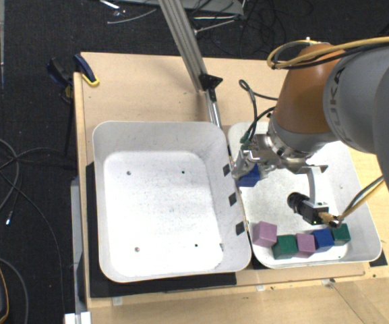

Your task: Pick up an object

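Hovering over the right bin (356, 174), the fingers (247, 162) pinched a blue block (249, 177); next probably came lifting it clear.

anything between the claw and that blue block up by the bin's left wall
Nothing visible does. The claw sits right at the blue block, near the left wall of the right bin. The other blocks are clustered apart, along the bin's near edge.

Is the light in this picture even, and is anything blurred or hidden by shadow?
Camera view: both white bins are evenly lit, shadows soft; the floor beyond the bench is dark. The blocks look sharp. The gripper lies in the arm's shade, a blue block at it, its grasp unclear.
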### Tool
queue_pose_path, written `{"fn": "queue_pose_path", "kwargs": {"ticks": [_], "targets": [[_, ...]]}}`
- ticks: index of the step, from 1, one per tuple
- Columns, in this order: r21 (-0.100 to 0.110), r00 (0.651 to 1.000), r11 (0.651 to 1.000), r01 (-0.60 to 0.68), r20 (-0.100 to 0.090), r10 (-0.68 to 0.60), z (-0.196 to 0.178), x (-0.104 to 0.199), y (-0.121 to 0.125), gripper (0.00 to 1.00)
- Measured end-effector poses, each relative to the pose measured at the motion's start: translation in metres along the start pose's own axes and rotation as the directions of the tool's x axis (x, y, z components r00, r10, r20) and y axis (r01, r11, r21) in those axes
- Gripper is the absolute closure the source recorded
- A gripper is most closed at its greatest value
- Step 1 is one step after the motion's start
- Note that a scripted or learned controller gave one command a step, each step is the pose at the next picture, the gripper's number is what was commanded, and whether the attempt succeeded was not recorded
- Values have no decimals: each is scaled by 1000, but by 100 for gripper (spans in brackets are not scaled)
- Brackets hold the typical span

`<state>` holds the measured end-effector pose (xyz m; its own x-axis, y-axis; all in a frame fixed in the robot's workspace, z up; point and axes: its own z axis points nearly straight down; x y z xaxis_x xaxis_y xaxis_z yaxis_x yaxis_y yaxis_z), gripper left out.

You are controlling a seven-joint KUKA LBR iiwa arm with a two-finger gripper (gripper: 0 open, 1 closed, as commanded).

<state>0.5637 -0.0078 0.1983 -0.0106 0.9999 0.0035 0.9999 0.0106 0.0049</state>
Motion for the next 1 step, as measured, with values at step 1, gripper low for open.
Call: {"fn": "queue_pose_path", "kwargs": {"ticks": [1], "targets": [[4,1000,1000,0,1,0,-1,63,13,100]]}}
